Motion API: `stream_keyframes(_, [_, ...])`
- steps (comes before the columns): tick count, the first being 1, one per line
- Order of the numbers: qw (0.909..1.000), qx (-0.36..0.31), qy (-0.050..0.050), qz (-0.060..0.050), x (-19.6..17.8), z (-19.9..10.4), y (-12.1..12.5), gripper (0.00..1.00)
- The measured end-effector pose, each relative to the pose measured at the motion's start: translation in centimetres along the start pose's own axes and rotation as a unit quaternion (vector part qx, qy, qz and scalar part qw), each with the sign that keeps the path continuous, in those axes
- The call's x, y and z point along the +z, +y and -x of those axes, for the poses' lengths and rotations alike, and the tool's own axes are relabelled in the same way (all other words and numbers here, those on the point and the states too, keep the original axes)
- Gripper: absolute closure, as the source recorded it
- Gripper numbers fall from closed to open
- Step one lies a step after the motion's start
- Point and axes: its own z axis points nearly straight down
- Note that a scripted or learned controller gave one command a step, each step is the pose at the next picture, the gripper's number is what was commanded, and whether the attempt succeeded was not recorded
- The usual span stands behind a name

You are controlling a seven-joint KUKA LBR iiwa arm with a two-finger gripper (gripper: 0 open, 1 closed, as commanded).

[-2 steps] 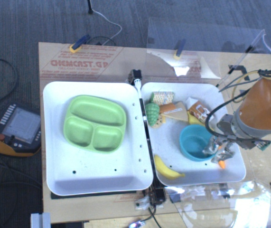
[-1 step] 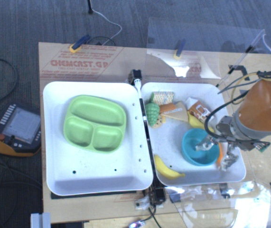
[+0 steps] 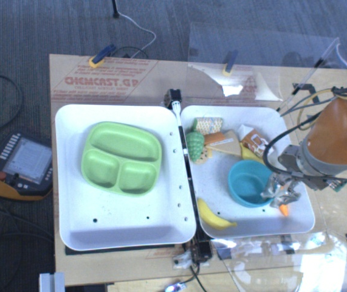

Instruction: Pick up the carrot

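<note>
Right now the gripper sits beside the blue bowl, with the carrot just under it; I cannot tell its grip.

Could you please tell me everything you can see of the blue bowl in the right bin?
The blue bowl is a round, plain turquoise-blue bowl that looks like plastic. It stands upright with its open mouth up, and I can make out nothing inside it. It sits on the floor of the right bin, toward the right side. The gripper is at its right rim, close against it. A yellow piece lies just above its upper rim, and the banana lies apart, lower left.
</note>
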Motion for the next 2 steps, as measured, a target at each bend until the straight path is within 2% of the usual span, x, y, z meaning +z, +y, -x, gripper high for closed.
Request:
stream_keyframes(1, [1.0, 0.0, 0.001, 0.002, 0.2, -0.1, 0.1, 0.0])
stream_keyframes(2, [0.9956, 0.094, 0.004, 0.003, 2.2, -1.2, 0.4, 0.0])
